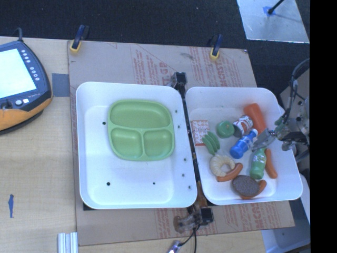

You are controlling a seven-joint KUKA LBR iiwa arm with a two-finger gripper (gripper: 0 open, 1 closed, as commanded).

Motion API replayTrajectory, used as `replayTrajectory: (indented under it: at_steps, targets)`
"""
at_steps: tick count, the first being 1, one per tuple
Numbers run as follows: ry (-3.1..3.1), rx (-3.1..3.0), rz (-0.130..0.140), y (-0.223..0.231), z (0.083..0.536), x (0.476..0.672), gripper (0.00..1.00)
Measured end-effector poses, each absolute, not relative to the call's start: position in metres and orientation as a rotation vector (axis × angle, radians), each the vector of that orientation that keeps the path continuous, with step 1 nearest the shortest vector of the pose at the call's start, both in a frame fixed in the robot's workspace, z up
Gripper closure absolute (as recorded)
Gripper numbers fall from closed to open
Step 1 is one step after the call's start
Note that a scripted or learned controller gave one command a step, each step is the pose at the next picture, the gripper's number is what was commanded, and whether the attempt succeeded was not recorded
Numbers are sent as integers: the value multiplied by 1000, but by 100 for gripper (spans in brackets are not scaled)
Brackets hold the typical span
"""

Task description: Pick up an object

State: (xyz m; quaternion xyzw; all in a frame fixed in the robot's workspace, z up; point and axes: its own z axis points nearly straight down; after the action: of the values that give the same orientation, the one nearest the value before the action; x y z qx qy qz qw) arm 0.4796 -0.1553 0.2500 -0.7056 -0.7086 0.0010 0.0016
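The gripper [274, 135] sits low over the right-hand edge of the right bin [238, 95], close to the blue bottle [241, 144]. Nothing is visibly held in it. The view is too blurred there to tell whether it is open or closed.

There are two white bins. The left bin [92, 157] holds one thing, a pale green plate [141, 128] divided into three compartments, one long and two smaller.

All the loose objects to pick from lie in the right bin, about ten of them:
- One thick orange carrot-like piece [255, 115] lies near the back.
- One thin orange piece [271, 166] lies along the right wall.
- There are two bottles. The blue one is tilted and lies just beside the gripper. The green bottle [258, 165] is just in front of it.
- One small red-and-white item [243, 123] touches the top of the blue bottle.
- One round dark green piece [225, 129] lies to the left of that.
- One ridged green pod-like piece [212, 142] lies towards the left wall.
- One cream ring [221, 165], like a doughnut, lies near the middle.
- One orange-brown sausage [231, 174] curves against the ring's front.
- One dark brown disc [246, 186] lies at the front wall.

A printed card [199, 131] is fixed to the bin's left wall.

The bins rest on a brown board [158, 62] held by two blue clamps [78, 38]. One tablet-like controller [16, 83] lies on the bench at the far left.
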Motion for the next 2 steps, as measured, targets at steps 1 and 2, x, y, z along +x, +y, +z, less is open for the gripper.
replayTrajectory:
  at_steps: [1,2]
  targets:
    - [-2224,-2211,6,-112,112,494,0]
    - [-2229,-2215,-2,-97,95,523,0]
